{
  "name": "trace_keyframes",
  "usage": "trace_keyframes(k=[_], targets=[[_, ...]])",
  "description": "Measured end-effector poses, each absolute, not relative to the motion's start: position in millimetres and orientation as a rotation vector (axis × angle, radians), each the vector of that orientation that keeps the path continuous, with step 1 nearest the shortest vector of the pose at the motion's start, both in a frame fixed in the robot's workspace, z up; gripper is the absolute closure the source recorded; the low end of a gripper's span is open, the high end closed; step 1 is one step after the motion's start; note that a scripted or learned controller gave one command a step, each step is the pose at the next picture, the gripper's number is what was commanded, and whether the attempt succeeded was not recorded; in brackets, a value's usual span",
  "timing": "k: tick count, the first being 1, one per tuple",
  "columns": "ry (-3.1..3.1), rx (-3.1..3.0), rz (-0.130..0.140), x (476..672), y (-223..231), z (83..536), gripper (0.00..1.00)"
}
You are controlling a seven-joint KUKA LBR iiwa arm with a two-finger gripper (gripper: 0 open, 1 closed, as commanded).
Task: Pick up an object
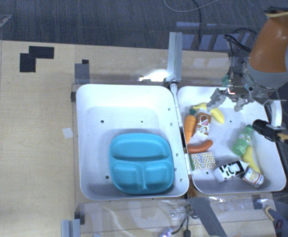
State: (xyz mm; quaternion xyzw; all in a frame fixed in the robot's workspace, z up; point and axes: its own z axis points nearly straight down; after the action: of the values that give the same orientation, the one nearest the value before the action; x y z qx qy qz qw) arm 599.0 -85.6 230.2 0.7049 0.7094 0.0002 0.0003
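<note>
Two shallow white bins sit side by side on the bench, and the pincer [229, 100] hangs over the far part of the right bin [272, 184], at the end of the grey arm with its orange band [271, 38] reaching in from the right. Its two fingers [216, 99] stand spread apart, with nothing between them.

Just below the pincer and a little to its left lie a yellow banana piece [217, 115] and a small brown-and-white carton [203, 123]; the carton lies beside the banana on its left. Further left of the carton, against the bin's dividing wall, lies an orange carrot [189, 127]. Nearer the camera than the carton lies a red sausage [200, 146], and below that a speckled pale packet [203, 160].

Below the pincer and to its right lies a green bottle [242, 141], with another yellow piece [251, 157] just beside it. At the near edge of the same bin lie a black-and-white spotted object [229, 171] and a small can [253, 177], close together.

Well to the left of the pincer, the left bin [92, 107] holds a blue divided tray [142, 163] resting in its near half. None of the objects is lifted; all rest on the bin floors.
</note>
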Motion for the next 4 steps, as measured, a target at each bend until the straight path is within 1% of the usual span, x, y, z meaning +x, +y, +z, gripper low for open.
trace_keyframes(k=[1,2,3,4], targets=[[2.477,1.931,0.001,635.9,-84.0,161.5,0.00],[2.376,2.054,0.002,622.3,-74.9,183.7,0.00],[2.517,1.858,0.011,642.3,-94.3,113.1,0.00],[2.753,1.487,0.010,608.4,-102.5,89.4,0.00]])
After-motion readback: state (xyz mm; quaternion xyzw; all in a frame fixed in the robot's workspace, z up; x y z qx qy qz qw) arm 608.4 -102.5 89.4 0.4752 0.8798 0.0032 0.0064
